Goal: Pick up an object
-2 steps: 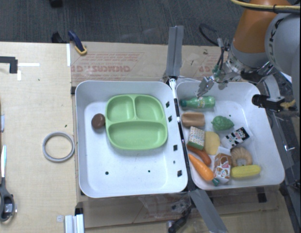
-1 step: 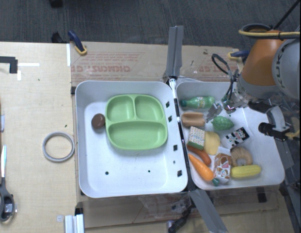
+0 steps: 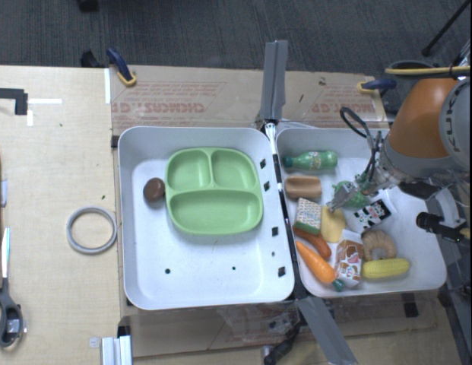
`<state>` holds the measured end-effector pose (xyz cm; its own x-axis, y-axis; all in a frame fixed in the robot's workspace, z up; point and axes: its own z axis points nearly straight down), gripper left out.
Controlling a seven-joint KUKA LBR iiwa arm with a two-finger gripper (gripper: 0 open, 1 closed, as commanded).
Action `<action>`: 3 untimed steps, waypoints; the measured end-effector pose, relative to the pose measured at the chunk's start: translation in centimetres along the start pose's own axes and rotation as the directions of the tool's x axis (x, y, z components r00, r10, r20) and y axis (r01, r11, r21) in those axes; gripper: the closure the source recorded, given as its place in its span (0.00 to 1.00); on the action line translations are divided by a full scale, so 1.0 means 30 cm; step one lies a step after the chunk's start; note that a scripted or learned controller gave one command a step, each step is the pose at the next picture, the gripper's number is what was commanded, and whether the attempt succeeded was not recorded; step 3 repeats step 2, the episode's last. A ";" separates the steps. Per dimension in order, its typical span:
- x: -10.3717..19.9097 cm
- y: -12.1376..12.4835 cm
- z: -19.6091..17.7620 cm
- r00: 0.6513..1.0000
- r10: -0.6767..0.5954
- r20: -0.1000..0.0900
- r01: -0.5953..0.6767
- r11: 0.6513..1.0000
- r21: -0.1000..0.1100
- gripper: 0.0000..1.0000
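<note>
A: Camera view: what is laid out, taken from largest to smallest?

B: A pale wooden tabletop is seen, on which two shallow white plastic bins are set side by side. In the left bin a green three-compartment plastic plate is held, with a small brown ball-shaped item touching its left rim. The right bin is crowded with toy food: a green bottle, a hot-dog bun, an orange carrot, a yellow corn cob, a round brown pastry and a black-and-white patterned card.

A: And the arm?

B: The grey arm with its orange band is reached in from the right, and the hand is lowered over the upper middle of the right bin, at a small green object. Whether the hand is spread or closed cannot be told; it is blurred against the clutter.

A: Which step is judged to be in hand?

B: The grasp attempt itself. Nothing can be confirmed as held. Next, a firm closure on one item is called for, then a straight lift clear of the neighbours packed close around it.
</note>
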<state>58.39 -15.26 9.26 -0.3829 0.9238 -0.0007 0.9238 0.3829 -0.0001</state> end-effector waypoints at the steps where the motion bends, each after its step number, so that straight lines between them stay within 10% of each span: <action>1: -0.003 0.001 -0.032 1.000 0.003 0.001 -0.003 1.000 -0.002 1.00; 2: 0.213 0.072 -0.379 0.993 0.116 0.000 -0.116 0.993 0.000 1.00; 3: 0.213 0.072 -0.379 0.993 0.116 0.000 -0.116 0.993 0.000 1.00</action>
